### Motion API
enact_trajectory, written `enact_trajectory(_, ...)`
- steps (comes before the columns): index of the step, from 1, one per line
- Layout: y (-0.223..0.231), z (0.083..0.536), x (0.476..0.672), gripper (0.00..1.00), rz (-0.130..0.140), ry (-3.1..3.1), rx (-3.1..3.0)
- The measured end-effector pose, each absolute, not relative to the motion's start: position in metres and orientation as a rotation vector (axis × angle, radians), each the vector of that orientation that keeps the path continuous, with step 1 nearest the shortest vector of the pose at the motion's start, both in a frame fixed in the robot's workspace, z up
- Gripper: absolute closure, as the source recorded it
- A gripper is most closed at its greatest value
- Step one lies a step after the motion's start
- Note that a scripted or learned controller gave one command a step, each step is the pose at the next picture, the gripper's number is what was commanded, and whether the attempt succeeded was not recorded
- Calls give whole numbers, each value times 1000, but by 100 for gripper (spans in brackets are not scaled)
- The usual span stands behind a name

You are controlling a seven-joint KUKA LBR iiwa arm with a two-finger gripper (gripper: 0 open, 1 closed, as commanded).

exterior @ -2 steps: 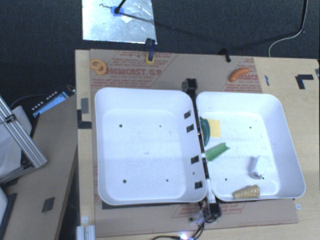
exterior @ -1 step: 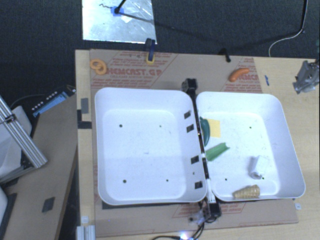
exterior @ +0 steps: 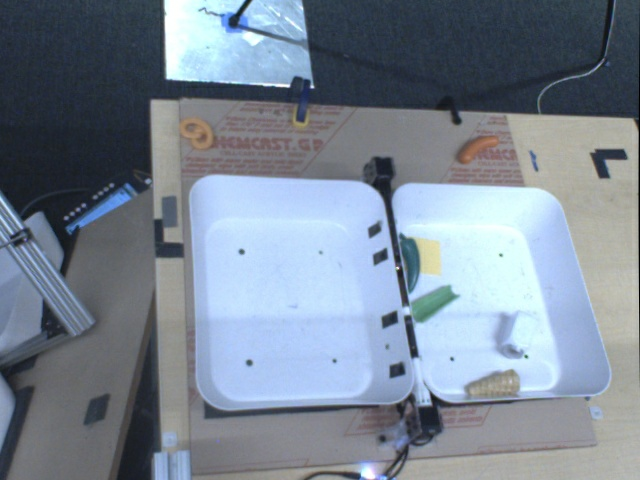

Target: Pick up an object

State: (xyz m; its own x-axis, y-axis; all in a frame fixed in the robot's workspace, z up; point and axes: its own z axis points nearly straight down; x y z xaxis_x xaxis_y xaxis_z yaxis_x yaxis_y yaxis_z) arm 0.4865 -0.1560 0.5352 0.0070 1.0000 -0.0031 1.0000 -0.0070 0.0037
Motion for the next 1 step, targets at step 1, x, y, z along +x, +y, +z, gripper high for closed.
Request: enact_trajectory(1,-16,391,501,100,-5,2244,2210)
